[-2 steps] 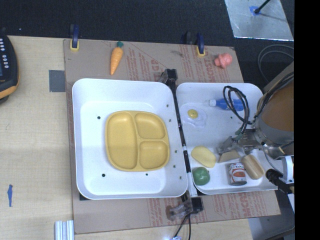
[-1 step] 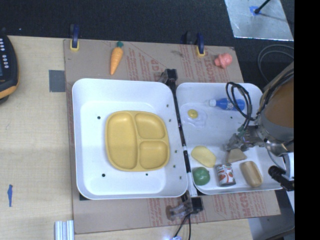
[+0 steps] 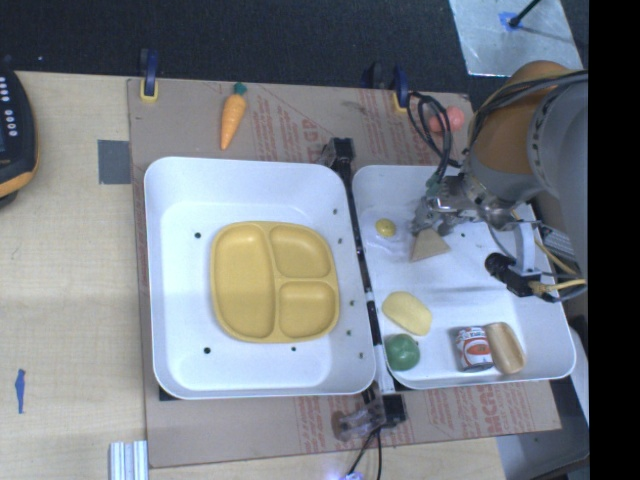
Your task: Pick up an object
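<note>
I am reaching over the right bin (image 3: 560, 363), while the left bin (image 3: 180, 268) is carrying a yellow divided tray (image 3: 272, 280). My gripper (image 3: 440, 213) is hovering at a tan wedge (image 3: 428, 247), seemingly touching its top. I cannot tell how far my jaws are parted, or whether they are gripping it. Nothing is looking lifted yet. A yellow lemon-like piece (image 3: 407, 312), a can (image 3: 473, 348) and a green ball (image 3: 402, 351) are lying nearer the bin's front.

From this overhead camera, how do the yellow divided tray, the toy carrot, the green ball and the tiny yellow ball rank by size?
1. yellow divided tray
2. toy carrot
3. green ball
4. tiny yellow ball

The carrot is longer but thinner than the green ball, so that pair is close.
</note>
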Robot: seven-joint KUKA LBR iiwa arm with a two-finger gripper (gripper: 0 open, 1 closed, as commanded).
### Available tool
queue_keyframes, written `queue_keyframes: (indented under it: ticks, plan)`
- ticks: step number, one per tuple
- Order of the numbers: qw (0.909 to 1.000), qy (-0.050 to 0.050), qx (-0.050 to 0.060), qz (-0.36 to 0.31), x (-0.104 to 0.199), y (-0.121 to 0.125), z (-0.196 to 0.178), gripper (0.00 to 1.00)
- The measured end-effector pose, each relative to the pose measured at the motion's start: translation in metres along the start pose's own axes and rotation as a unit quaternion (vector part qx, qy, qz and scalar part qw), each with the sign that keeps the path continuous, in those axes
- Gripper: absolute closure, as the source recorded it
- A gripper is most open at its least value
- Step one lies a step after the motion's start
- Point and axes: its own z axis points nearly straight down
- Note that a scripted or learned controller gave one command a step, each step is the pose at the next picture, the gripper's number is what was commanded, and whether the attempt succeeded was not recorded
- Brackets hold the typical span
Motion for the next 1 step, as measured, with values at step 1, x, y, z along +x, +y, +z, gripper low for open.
queue_keyframes:
  ticks: [1]
  plan:
    - [1.0000, 0.001, 0.001, 0.001, 0.0677, -0.0261, -0.0939, 1.00]
